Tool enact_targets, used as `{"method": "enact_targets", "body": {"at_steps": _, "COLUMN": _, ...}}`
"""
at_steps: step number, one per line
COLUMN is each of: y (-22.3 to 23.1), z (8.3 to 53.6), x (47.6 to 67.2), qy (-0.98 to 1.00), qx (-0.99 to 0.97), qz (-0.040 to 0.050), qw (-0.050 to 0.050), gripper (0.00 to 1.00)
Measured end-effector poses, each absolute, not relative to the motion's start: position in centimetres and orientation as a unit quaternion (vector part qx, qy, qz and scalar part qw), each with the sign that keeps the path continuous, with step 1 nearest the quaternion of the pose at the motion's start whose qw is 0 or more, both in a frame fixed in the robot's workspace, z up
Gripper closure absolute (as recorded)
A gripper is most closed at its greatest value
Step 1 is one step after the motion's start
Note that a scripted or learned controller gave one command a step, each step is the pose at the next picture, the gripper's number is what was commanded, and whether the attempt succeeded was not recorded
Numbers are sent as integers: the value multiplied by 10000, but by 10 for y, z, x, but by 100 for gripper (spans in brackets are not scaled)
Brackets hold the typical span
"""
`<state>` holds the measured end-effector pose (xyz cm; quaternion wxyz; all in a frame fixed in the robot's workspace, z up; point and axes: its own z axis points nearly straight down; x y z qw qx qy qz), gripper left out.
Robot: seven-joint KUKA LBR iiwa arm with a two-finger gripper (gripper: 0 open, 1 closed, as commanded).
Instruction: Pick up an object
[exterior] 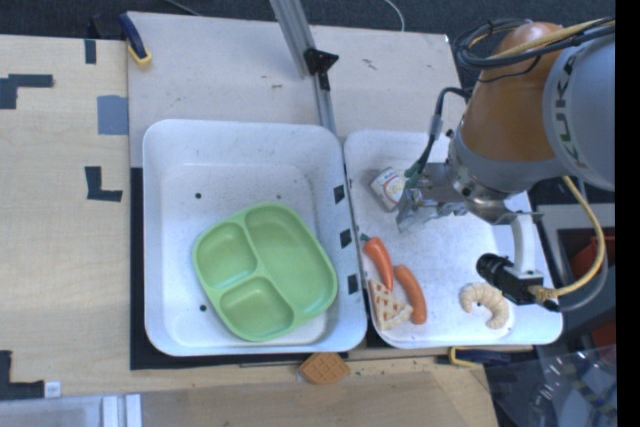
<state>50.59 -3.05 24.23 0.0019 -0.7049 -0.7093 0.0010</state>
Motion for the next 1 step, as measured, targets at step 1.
{"method": "enact_targets", "body": {"at_steps": 1, "y": 18, "z": 246, "x": 504, "qy": -7097, "qx": -7045, "qz": 2, "qw": 13, "gripper": 100}}
